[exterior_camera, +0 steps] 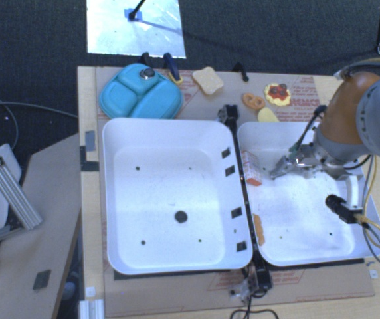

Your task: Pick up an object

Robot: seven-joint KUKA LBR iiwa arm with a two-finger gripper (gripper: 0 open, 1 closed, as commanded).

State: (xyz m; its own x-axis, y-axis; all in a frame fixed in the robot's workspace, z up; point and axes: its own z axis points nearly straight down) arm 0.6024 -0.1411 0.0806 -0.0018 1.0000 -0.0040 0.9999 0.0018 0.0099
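White right bin (349, 248), arm bent low inside, gripper (278, 171) near left wall

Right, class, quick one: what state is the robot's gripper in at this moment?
Gripper: low in the right bin, beside a small red-and-white packet; open or shut cannot be told, and nothing is seen held.

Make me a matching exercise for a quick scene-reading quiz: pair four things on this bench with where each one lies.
Things:
1. blue plastic divided plate
2. small dark round disc
3. white and red packet
4. tan toast-shaped slice

Places:
A. left bin's floor
B. right bin, by its left wall
C. behind the left bin's far left corner
D. behind the bins, near the middle

Pairs: 1-C, 2-A, 3-B, 4-D
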